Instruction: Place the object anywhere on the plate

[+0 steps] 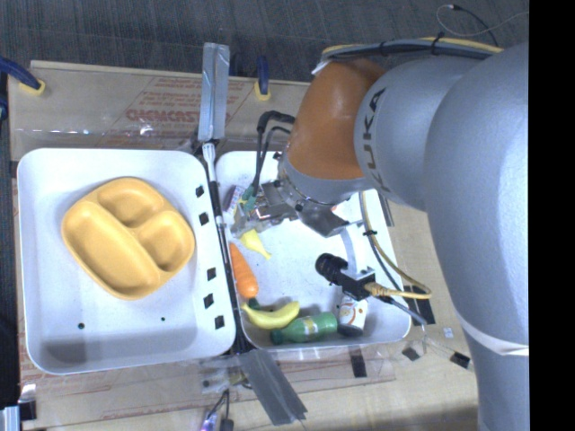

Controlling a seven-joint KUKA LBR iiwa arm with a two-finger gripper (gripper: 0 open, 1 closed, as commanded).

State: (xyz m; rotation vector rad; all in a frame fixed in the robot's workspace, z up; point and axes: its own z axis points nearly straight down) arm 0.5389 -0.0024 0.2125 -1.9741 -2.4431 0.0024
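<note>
Overhead, slanted, above both bins (36, 268)

The arm (449, 142) is bulky, smooth grey, with a rounded orange band (328, 128) above the wrist and dark KUKA lettering (371, 142) (partly readable) beside it. Black cables (262, 155) and a yellowish one (395, 272) run along the wrist.

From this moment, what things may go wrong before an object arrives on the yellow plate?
1. The carrot, banana and green bottle lie packed against the right bin's corner walls, so a grasp there may slip or catch two items.
2. The plate sits in the left bin; the carry must cross the raised divider, which could knock an object loose.
3. The gripper hangs under the bulky wrist, which hides its contact from the camera.
</note>
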